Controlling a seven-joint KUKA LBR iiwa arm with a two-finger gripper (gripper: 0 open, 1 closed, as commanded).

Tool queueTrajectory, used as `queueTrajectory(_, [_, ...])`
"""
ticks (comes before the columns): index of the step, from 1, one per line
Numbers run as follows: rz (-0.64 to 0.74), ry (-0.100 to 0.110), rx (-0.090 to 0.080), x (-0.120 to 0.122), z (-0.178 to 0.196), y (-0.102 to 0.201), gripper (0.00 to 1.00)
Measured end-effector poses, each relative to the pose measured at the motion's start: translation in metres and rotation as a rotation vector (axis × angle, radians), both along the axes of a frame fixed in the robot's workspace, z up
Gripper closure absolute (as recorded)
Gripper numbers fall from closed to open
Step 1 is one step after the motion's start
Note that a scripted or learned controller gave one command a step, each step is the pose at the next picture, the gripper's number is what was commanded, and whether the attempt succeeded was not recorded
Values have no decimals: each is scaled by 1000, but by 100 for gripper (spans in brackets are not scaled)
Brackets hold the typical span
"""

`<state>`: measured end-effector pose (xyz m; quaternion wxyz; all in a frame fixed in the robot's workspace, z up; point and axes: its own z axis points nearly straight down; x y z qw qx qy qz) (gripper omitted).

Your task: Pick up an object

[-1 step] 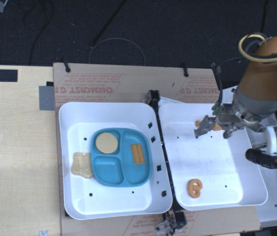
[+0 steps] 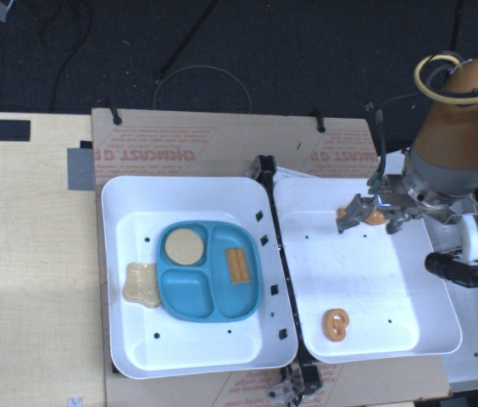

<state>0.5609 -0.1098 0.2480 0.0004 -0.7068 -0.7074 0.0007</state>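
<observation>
Gripper [image 2: 373,214] sits over the far side of the right bin [image 2: 430,333], fingers closed around a small orange object [image 2: 376,218], possibly a toy food piece, too small to identify. Pretzel [image 2: 336,324] lies near the right bin's front edge, well apart from the gripper. Left bin [image 2: 129,195] holds a blue divided tray [image 2: 195,299] with round cracker [image 2: 184,246] and brown wafer [image 2: 238,265]; pale bread piece [image 2: 141,284] touches the tray's left side.
</observation>
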Motion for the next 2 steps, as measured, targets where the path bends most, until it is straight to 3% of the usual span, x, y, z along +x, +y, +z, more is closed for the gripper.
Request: queueTrajectory(2, [-1, 8, 2, -12, -103, 13, 0])
